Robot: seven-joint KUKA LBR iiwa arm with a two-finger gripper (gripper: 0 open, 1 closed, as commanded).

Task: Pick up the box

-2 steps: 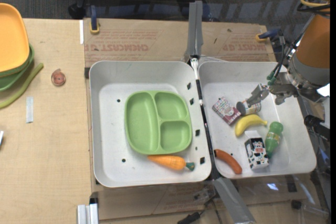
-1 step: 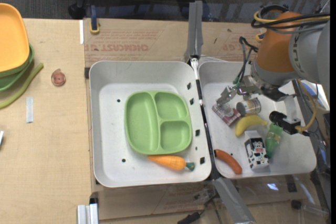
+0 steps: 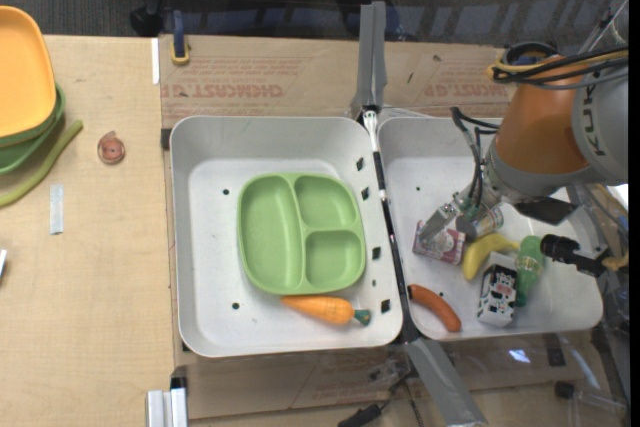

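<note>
In the right bin [image 3: 560, 315] a small pink and white box [image 3: 441, 245] lies flat, left of the middle. My gripper [image 3: 456, 218] hangs directly over the box's upper edge, at or just above it, and its grey metal parts hide that edge. I cannot make out whether it touches the box. A second, black and white carton-like box [image 3: 497, 294] stands near the bin's front wall, apart from the gripper. The grey arm with its orange band [image 3: 540, 130] comes in from the right above the bin.
A yellow banana [image 3: 486, 251] lies just right of the pink box, with a green bottle [image 3: 527, 261] beyond it. An orange-red sausage shape [image 3: 437, 307] lies at the front left corner. The left bin [image 3: 190, 215] holds a green divided plate [image 3: 302, 233] and a carrot [image 3: 322, 309].
</note>
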